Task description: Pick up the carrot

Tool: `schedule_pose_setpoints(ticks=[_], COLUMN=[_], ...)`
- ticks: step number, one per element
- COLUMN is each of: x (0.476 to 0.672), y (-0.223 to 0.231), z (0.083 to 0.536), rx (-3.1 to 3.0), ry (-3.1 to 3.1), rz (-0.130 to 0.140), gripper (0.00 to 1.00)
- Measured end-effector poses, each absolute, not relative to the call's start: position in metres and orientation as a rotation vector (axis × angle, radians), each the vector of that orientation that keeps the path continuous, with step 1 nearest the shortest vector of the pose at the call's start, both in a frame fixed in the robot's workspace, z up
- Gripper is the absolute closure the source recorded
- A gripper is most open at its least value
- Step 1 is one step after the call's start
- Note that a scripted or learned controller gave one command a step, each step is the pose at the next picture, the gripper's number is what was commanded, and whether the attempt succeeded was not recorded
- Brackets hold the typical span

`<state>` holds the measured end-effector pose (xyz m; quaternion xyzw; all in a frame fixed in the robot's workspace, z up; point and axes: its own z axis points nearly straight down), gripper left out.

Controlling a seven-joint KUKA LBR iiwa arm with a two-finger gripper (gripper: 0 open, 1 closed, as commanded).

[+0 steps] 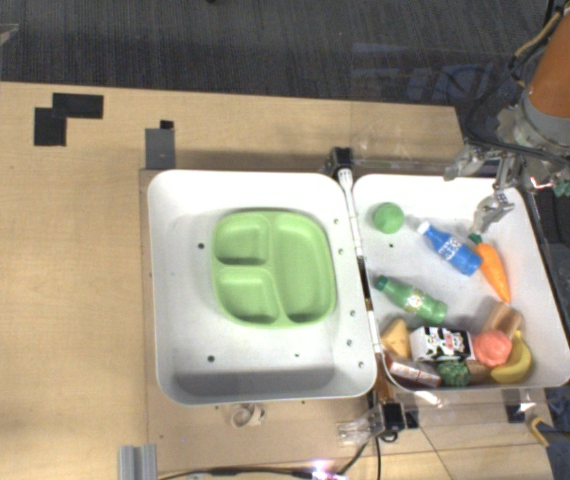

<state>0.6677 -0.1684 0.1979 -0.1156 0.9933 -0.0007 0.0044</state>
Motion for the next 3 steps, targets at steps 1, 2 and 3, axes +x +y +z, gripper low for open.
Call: schedule_pose_setpoints(ticks=[1, 2, 3], x=[0.617, 0.578, 0.583], y=[-0.207, -0.205, -0.203], z=[0.104, 0.089, 0.103], rx=[-0.387, -0.829, -0.834], ry=[3.115, 3.016, 3.002], rz=[0.0, -0.006, -0.015], gripper=[0.0, 0.0, 1.0])
